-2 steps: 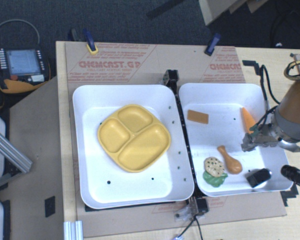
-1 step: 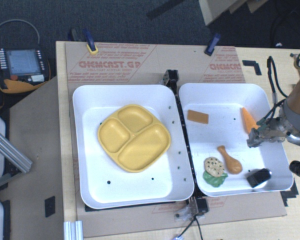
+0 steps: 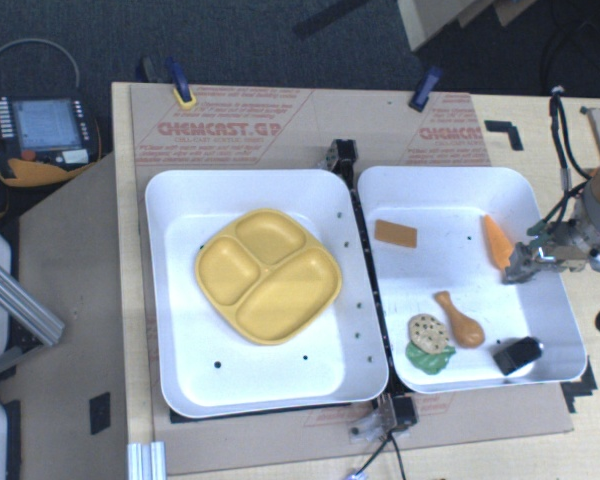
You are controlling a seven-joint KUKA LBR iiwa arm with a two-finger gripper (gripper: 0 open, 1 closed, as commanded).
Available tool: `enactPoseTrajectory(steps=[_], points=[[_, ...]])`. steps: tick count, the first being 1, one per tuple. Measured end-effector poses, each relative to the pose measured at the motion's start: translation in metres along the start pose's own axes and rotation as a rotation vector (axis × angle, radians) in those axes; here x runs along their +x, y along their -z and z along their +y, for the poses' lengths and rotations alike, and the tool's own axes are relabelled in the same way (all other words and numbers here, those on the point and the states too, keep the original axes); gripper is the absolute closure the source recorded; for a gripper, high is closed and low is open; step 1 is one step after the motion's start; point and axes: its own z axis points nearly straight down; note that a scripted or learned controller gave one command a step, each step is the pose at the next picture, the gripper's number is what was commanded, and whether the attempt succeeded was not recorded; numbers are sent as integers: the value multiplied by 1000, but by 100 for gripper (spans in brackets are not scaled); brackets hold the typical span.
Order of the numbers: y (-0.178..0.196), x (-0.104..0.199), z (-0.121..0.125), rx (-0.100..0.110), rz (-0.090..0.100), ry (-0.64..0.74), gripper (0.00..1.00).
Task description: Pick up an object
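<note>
At the right edge, tool: reaching in over the right rim of the right bin; whether it is standing wide or narrow, I cannot tell, and nothing is showing in its grip.
Carrot-like piece: an orange, tapered object lying in the right bin just beside the tool, on its left, slanting along the bin's right side.
Tan block: a flat orange-brown rectangle resting in the upper left part of the same bin, well apart from the tool.
Drumstick-shaped toy: lying brown and slanted near the bin's middle, below the tool.
Cookie: a speckled round piece sitting on a green leafy piece, touching it, just beside the drumstick-shaped toy.
Black object: sitting in the bin's lower right corner.
Left bin: carrying a yellow divided plate with three compartments, lying near its centre.
Tabletop: a brown board lying under both bins.
</note>
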Motion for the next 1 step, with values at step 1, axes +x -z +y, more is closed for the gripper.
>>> enactPoseTrajectory(steps=[1], points=[[9,54,19,2,2,5,100]])
